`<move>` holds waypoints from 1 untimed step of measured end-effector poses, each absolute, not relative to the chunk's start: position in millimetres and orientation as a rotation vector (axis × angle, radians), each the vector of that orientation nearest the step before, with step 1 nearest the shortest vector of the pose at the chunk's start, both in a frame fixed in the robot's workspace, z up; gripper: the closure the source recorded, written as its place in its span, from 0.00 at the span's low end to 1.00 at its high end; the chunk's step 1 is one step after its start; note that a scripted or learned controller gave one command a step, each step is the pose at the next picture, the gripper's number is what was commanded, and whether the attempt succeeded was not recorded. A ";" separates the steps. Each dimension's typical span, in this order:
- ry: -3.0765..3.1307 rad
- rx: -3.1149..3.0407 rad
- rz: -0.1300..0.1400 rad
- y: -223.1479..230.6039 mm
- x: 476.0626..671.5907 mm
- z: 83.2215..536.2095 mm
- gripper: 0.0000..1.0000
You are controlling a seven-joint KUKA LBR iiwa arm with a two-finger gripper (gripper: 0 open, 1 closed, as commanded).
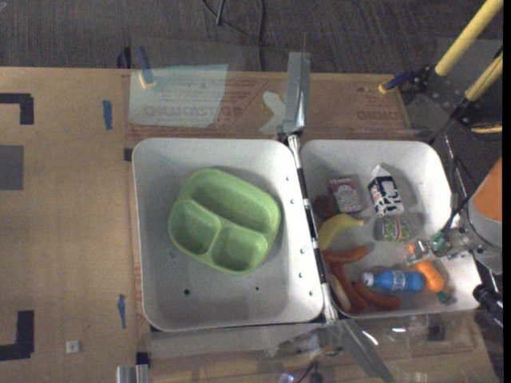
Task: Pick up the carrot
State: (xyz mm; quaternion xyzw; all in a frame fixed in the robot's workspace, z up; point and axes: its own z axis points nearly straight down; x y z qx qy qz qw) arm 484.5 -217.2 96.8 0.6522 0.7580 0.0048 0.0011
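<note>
The carrot is a short orange piece with a small green tip, lying at the near right of the right bin, beside a blue bottle. My gripper hangs just above and slightly behind the carrot, reaching in from the right, with the arm's orange band behind it. Nothing is visibly held in it. A small orange bit shows at the gripper's left; I cannot tell what it is.
The right bin also holds a banana, red sausages, a can, a milk carton, a maroon box and a brown ball. A green divided plate lies in the left bin.
</note>
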 end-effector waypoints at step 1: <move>2.172 2.263 0.002 -199.2 515.4 86.0 1.00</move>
